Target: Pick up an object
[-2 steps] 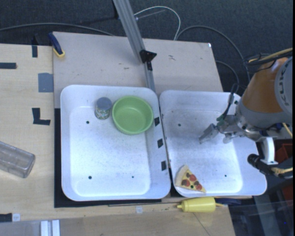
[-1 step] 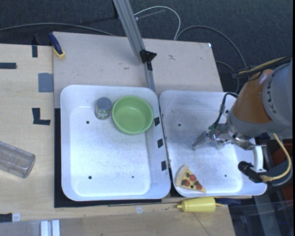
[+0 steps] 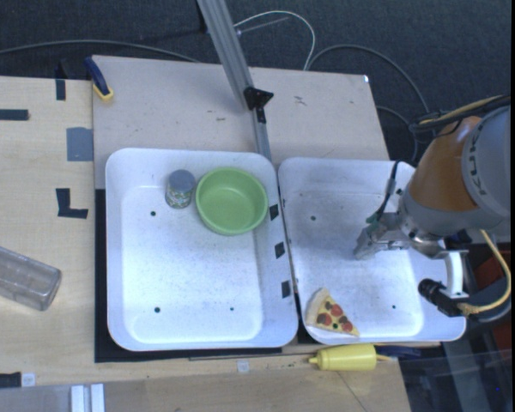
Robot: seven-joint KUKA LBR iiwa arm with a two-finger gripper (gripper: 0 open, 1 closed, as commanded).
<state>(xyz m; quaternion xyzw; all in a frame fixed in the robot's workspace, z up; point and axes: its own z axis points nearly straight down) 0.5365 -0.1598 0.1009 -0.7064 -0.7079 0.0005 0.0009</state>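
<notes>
At the lower edge of the right bin lies the pizza slice, its point aimed up-left. The claw hangs above and right of it in the frame; whether released or clenched I cannot tell.

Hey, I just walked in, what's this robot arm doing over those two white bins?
The grey arm with the orange band reaches in from the right, its gripper low over the right-hand white bin. Nothing is visibly held. A toy pizza slice lies at that bin's near left corner, apart from the gripper. The left-hand white bin holds a green plastic bowl and a small grey-lidded jar beside it. A yellow bottle lies on the bench just in front.
</notes>
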